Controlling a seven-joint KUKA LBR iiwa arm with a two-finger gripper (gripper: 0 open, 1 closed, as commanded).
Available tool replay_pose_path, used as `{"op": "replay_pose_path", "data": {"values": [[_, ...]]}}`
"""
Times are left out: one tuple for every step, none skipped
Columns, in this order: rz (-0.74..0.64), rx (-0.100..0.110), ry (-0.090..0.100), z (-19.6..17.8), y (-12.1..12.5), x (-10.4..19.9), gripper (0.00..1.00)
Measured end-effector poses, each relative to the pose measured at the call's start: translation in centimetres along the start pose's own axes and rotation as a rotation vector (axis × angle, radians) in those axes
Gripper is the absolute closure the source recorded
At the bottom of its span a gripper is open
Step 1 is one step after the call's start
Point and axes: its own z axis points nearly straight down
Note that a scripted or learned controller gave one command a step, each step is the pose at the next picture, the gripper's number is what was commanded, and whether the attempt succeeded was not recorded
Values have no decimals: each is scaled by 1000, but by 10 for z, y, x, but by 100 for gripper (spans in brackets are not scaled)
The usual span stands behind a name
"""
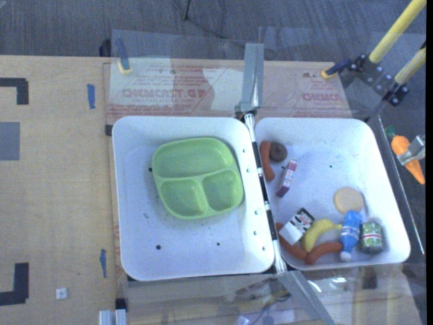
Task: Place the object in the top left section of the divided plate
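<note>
A light green divided plate (196, 177) lies in the left bin (135, 242), slightly turned. It has one wide section along its far side and two smaller ones along its near side, all bare. The loose objects lie in the right bin (379, 154): a brown round piece (278, 152) beside a reddish sausage (266, 160), a purple and red packet (289, 177), a tan disc (349, 199), a black and white box (298, 223), a banana (319, 232), a blue bottle (350, 232), a green can (371, 236) and two more sausages (311, 252).
A metal divider (260, 181) separates the bins. Yellow poles with a black clamp (382, 80) stand at the back right. An orange and grey part (408, 153) sits just past the right bin's edge. Wooden bench surface spreads to the left.
</note>
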Motion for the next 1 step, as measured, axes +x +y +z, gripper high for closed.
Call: {"op": "replay_pose_path", "data": {"values": [[-109, 1, 2, -5, 32, 75, 100]]}}
